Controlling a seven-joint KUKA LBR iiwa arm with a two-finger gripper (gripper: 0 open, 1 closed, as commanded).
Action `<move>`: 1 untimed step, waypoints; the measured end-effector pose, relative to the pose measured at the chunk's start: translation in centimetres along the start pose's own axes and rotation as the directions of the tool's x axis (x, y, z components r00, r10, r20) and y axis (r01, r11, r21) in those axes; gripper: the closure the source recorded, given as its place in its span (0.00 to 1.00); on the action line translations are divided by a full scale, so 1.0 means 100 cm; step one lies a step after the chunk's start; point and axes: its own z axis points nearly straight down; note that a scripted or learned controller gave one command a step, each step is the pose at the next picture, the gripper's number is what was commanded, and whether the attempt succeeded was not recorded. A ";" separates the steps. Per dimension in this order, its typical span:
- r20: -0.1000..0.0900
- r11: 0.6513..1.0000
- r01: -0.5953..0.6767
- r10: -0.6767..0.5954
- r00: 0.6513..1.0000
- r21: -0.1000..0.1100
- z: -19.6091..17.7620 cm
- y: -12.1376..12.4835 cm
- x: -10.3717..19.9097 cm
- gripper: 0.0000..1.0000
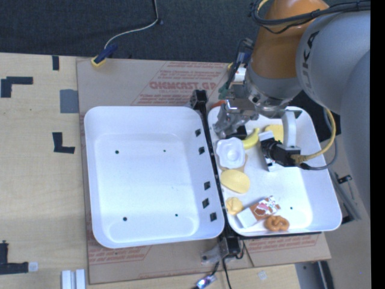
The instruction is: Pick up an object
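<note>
My gripper hangs low over the far left part of the right bin, just above a white cup-like lid. A yellow banana-shaped piece lies right beside the gripper, partly hidden by it. Nearer the front lie a pale yellow lemon-like piece, a small tan round piece, a red-and-white packet on a white block, and a brown pretzel. A yellow piece shows behind the wrist. Nothing is seen between the fingers.
The left bin stands next to the right one, split from it by a black-clipped divider. Both rest on a cardboard sheet. A yellow-tipped cable lies at the back left.
</note>
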 end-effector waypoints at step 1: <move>-0.001 1.000 0.006 -0.006 1.000 0.002 0.110 0.018 0.065 1.00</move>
